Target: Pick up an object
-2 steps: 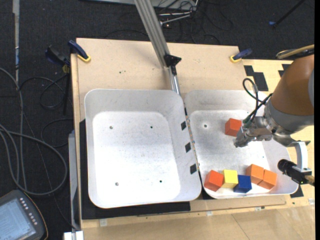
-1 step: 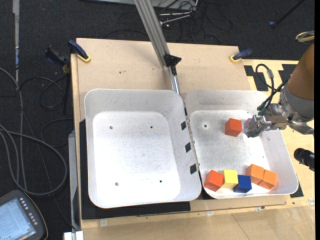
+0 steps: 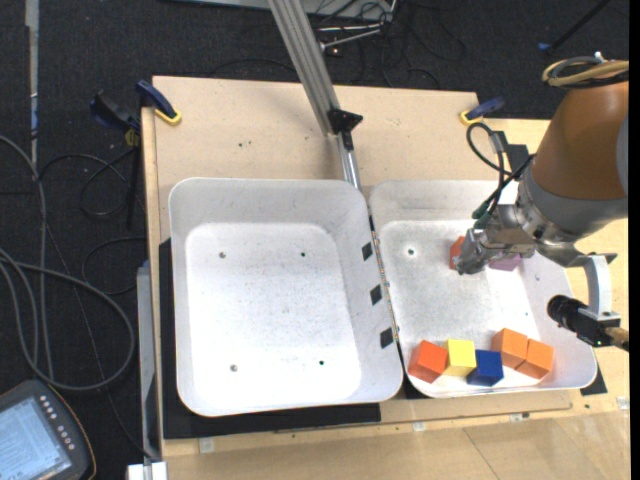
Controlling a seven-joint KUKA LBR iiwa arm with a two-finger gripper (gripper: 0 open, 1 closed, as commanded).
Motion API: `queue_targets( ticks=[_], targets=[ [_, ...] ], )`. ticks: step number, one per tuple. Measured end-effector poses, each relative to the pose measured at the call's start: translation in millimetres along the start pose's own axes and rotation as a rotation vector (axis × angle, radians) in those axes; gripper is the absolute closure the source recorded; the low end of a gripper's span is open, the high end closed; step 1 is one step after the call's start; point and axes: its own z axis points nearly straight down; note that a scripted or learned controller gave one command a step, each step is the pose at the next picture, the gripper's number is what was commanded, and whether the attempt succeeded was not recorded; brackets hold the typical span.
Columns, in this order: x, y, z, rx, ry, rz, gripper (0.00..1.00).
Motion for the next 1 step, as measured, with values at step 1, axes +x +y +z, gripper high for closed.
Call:
queue_targets(
  ticks=[1],
  targets=[
    [59.0, 3.3, 14.5, 0.003, 0.0, 0.0, 1.0]
  ],
)
